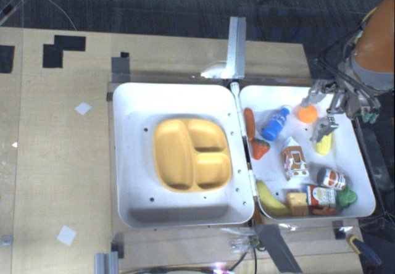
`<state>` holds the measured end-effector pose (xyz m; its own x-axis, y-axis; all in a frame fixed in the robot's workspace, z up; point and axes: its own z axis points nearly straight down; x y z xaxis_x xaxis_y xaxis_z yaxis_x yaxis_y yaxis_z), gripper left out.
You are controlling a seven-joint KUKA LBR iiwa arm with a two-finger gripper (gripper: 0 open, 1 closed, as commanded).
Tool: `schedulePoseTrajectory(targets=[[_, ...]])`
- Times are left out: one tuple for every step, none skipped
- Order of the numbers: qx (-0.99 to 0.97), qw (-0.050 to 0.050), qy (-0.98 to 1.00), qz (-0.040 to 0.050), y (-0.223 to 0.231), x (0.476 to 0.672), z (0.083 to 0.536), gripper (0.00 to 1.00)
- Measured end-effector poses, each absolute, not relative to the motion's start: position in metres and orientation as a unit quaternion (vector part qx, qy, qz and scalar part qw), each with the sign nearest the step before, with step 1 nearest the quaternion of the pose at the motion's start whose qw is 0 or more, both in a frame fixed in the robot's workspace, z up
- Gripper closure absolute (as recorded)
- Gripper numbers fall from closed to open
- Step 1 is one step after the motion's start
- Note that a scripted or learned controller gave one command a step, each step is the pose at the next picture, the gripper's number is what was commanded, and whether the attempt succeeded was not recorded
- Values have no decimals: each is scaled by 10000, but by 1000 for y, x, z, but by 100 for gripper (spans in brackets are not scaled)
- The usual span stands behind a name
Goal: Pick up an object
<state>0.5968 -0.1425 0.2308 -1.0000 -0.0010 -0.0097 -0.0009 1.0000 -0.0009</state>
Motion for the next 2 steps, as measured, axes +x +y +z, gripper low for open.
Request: schedulePoseTrajectory(targets=[[1751,33,9845,2,-198,660,168,0],[2604,70,9655,5,-166,651,109,0]])
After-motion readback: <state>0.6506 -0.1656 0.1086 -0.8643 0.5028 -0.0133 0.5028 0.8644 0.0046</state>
